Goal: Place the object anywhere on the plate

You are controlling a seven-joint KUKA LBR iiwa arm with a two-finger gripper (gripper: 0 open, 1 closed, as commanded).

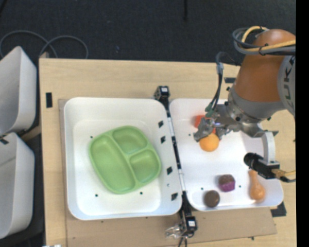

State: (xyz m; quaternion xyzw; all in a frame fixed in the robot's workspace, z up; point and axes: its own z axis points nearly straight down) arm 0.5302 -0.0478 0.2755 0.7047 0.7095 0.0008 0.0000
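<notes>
1. Camera view: two white bins side by side on a wooden bench (51,153).
2. Left bin (72,189): green plate (124,159), three compartments, sitting near the bin's middle, nothing on it.
3. Right bin (195,109): orange ball (209,143) near the bin's centre, slightly toward the far edge — directly under the gripper (210,130).
4. Gripper over the ball, touching or just above; cannot tell open or closed, cannot tell if gripping.
5. Red object (198,121) just beyond the gripper toward the far edge, partly hidden.
6. Near edge of right bin: brown round object (212,198), purple object (226,182) just beside it.
7. Near right corner: orange carrot-like object (256,186) — close to a black fitting (258,165).
8. Arm (260,81) reaching in over the right bin's far right corner.
</notes>
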